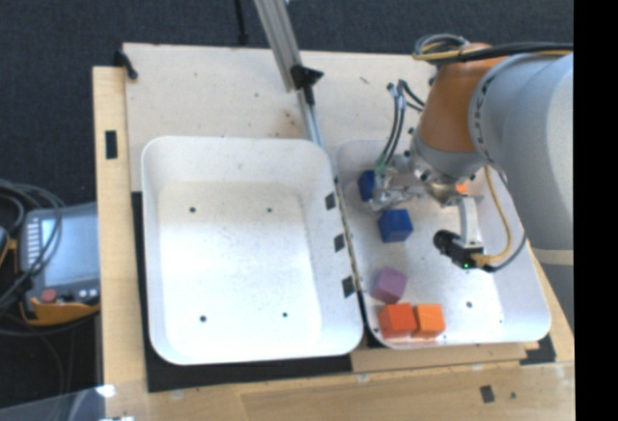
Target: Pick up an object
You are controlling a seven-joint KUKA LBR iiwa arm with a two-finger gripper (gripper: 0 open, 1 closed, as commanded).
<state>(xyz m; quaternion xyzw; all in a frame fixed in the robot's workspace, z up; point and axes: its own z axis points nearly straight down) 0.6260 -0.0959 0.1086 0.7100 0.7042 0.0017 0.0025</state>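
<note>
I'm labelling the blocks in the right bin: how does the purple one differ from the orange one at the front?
The purple block is pale lilac, the orange block is bright. The purple block looks like one small cube; the orange block is wider, seemingly two cubes side by side. The purple block sits farther from the front rim than the orange block. Both lie in the right bin.

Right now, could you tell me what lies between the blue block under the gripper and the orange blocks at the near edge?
In the camera view, a purple block lies between the blue block and the orange blocks, on the right bin.
</note>
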